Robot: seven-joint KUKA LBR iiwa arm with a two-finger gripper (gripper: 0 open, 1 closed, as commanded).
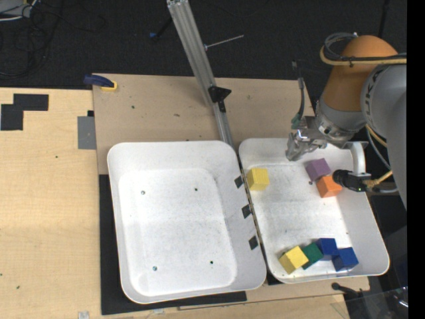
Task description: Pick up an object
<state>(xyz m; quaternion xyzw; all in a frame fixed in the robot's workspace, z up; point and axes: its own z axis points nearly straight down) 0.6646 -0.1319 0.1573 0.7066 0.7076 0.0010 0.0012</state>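
Camera view from above and at a slant: a pale wooden bench (pixel 153 108) carries two shallow white plastic bins side by side. The left white bin (pixel 126 161) has a bare speckled floor. The right white bin (pixel 372 234) holds several small blocks.

A grey robot arm with an orange band above the wrist (pixel 355 72) reaches in from the right side. Its metal two-finger gripper (pixel 295 150) hangs over the far edge of the right bin, near that bin's upper wall. How far apart its jaws stand cannot be told from this angle, and nothing can be seen between them.

Just to the right of the gripper, a small purple cube (pixel 317 169) lies on the bin floor, apart from the gripper tip. A small orange cube (pixel 328 186) sits touching the purple one on its near side. A small yellow cube (pixel 258 179) rests close to the bin's left wall, well apart from the gripper.

At the near end of the right bin, four blocks cluster together: a second yellow block (pixel 293 258), a green block (pixel 312 252), and two blue blocks (pixel 327 246) (pixel 344 258), set touching or nearly touching in a row.

A long grey aluminium rail (pixel 197 55) stretches diagonally from the top of the scene down to the gap between the bins.
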